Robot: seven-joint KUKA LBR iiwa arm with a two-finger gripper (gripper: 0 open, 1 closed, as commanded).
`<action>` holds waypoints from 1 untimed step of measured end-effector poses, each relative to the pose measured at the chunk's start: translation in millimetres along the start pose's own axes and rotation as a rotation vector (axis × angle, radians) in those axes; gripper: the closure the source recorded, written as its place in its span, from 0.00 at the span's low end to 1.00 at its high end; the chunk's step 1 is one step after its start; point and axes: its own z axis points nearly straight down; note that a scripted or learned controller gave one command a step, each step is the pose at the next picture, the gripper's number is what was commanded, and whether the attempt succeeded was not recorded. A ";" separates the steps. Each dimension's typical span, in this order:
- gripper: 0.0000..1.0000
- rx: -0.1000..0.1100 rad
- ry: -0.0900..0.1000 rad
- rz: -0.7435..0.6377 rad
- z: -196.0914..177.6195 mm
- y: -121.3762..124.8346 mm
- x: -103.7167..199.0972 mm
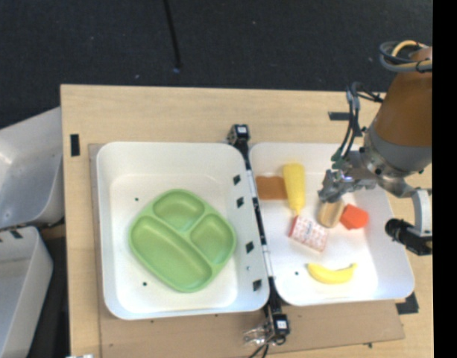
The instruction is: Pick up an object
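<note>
Bench (176, 114): light wood-grain top, bare along its far edge, standing on dark, speckled carpet-like floor (213, 28). A thin dark line (170, 24) runs across the floor toward the bench. White moulded containers (19, 170) sit off the bench's left side under even lighting.

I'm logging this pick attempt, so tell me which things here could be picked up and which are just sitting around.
Part of the job, right bin:
gripper
tan block
orange block
yellow bottle
brown block
patterned packet
banana

Lying about:
green divided plate
left bin
</note>
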 end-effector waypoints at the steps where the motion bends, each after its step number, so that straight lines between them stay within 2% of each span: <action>1: 1.00 0.005 0.002 -0.001 -7.4 0.7 -0.6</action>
